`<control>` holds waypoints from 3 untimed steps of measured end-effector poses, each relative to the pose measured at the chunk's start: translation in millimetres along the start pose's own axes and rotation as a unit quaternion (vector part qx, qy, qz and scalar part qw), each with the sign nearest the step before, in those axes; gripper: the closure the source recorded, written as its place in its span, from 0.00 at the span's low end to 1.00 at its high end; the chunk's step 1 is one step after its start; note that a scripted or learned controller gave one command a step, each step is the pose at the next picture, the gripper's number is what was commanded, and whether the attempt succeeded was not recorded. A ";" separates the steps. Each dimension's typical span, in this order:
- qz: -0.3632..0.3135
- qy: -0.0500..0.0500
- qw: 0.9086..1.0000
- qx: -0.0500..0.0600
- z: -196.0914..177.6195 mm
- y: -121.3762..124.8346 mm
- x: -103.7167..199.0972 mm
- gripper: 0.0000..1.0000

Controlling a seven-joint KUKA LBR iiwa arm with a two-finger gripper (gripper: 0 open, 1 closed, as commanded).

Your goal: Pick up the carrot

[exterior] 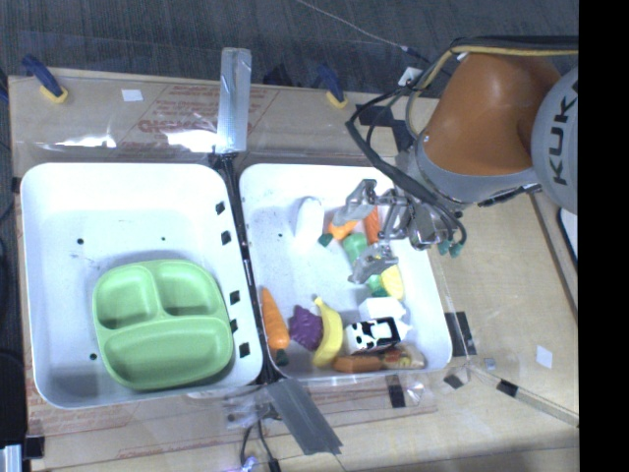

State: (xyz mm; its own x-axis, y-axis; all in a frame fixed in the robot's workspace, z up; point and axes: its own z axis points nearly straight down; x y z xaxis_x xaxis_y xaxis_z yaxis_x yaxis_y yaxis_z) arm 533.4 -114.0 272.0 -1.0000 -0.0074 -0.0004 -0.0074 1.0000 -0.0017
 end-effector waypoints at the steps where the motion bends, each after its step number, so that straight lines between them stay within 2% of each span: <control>1: -0.035 -0.001 0.999 0.000 -13.2 -70.2 -27.1 0.00; 2: -0.087 0.006 0.996 -0.004 159.5 -82.3 -53.7 0.00; 3: -0.034 0.001 0.999 -0.002 180.9 -9.5 -2.4 0.00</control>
State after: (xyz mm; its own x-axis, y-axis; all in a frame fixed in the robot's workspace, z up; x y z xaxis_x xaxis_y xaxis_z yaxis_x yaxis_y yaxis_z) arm 535.9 -123.8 91.1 -0.9972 -0.0747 0.0016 -0.0747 0.9972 0.0023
